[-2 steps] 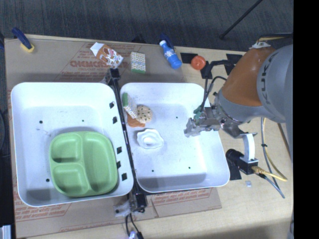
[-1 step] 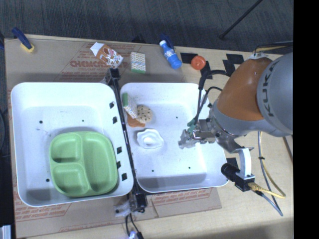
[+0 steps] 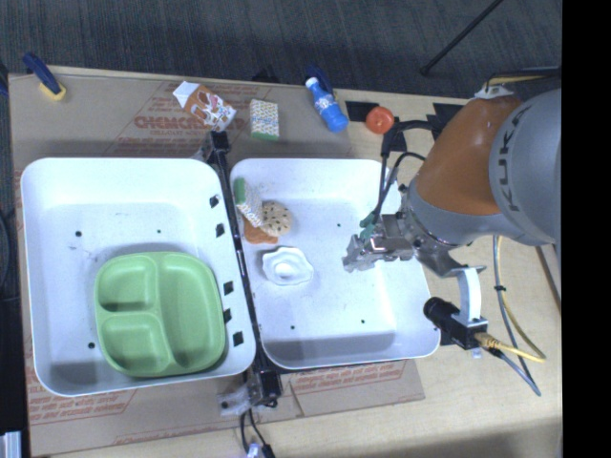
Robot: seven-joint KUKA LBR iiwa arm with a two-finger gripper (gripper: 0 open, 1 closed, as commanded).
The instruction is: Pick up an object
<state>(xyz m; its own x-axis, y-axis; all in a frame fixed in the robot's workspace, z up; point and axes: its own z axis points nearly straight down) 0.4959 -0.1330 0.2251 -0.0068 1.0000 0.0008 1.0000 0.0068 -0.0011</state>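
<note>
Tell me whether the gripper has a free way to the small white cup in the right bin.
Probably yes. The gripper hangs over the right bin, and bare bin floor lies between it and the small white cup. The cookie sits close beside the cup.

- We count two white bins (image 3: 57,189).
- One green divided tray (image 3: 159,311).
- One cookie (image 3: 276,218).
- One white cup (image 3: 285,265).
- One blue bottle (image 3: 326,105).
- One orange ball (image 3: 380,118).
</note>
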